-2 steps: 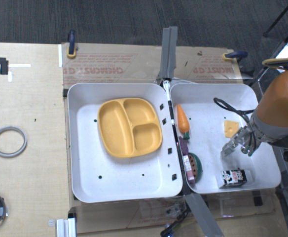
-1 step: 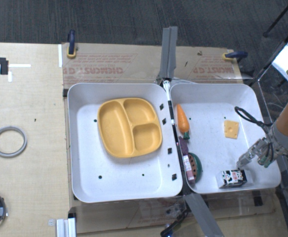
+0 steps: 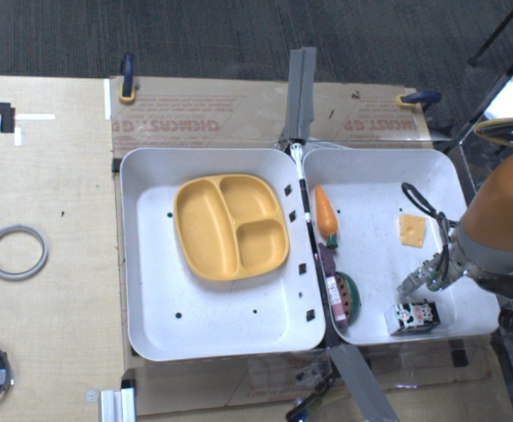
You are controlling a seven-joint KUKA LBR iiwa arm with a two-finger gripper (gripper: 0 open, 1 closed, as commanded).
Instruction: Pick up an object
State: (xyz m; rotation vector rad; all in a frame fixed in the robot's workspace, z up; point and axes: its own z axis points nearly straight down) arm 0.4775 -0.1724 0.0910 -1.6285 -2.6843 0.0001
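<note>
1. Two white bins are set side by side on the bench; the left bin (image 3: 151, 323) holds a yellow divided plate (image 3: 231, 227) lying flat toward its far half.
2. In the right bin (image 3: 371, 183), a toy carrot (image 3: 326, 214) is seen against the left wall, with a dark purple bar (image 3: 330, 275) and a round watermelon slice (image 3: 347, 297) below it along the same wall.
3. A small yellow cheese square (image 3: 412, 230) is placed near the right wall, well apart from the carrot.
4. A black-and-white object (image 3: 415, 316) is found in the near right corner; its kind cannot be made out.
5. The gripper (image 3: 421, 279) is lowered just above that object. Whether its jaws are open or closed cannot be told, and nothing is seen held.
6. The arm is cut off at the right edge.
</note>
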